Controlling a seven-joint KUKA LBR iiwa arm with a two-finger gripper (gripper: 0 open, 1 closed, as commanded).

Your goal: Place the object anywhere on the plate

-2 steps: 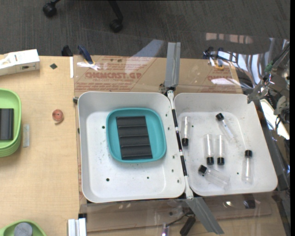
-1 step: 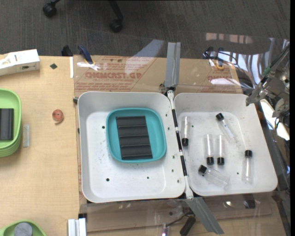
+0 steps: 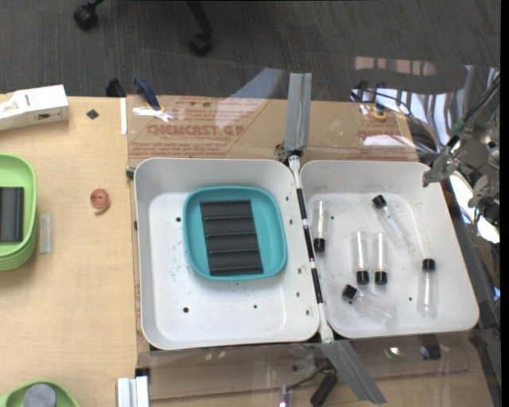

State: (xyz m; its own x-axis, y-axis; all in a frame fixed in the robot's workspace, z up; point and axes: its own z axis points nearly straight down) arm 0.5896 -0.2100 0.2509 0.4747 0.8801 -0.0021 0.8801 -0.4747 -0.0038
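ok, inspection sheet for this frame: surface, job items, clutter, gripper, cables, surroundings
Surface: two white bins side by side, left bin and right bin, on a wooden bench.
Job's things: teal plate in the left bin with a dark ribbed insert on it; six clear vials with black caps loose in the right bin, none on the plate.
Clutter: green tray, small pink disc, white box on the bench.
Gripper: metal parts at the right edge; fingers unclear.
Cables: nothing seen.
Surroundings: carpet, chair casters.
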